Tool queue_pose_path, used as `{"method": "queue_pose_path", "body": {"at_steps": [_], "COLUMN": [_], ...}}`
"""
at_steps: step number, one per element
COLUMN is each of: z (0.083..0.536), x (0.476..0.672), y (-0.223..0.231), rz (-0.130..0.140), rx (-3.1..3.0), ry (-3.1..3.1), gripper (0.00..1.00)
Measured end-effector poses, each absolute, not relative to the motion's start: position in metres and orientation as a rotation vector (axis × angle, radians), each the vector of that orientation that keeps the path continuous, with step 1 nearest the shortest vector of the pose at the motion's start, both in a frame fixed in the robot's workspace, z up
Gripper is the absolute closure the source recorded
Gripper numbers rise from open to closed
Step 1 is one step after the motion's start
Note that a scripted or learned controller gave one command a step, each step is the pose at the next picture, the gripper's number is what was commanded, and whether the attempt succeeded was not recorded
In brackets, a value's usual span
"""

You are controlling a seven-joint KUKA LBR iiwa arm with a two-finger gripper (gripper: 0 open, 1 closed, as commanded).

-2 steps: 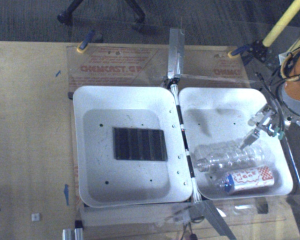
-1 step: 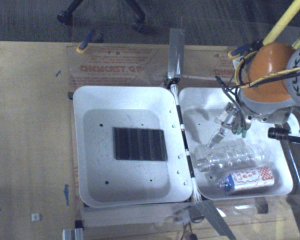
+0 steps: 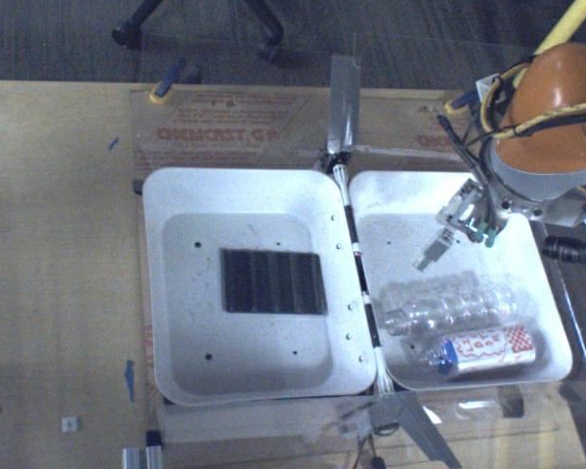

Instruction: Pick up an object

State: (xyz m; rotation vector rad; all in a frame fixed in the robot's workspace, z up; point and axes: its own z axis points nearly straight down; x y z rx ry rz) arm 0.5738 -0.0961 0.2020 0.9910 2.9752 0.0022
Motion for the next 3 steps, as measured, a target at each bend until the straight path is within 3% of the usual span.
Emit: {"method": "queue_pose_path", "body": {"at_steps": [1, 2, 3], "z": [0.113, 0.088, 0.1], "x": [0.529, 0.576, 0.578], "y": [-0.145, -0.167, -0.168], "rz": [0.001, 0.003, 0.006], "rx": [1.153, 1.422, 1.419], "ry": [2.919, 2.793, 2.787], "gripper": [0.0, 0.0, 1.0]}}
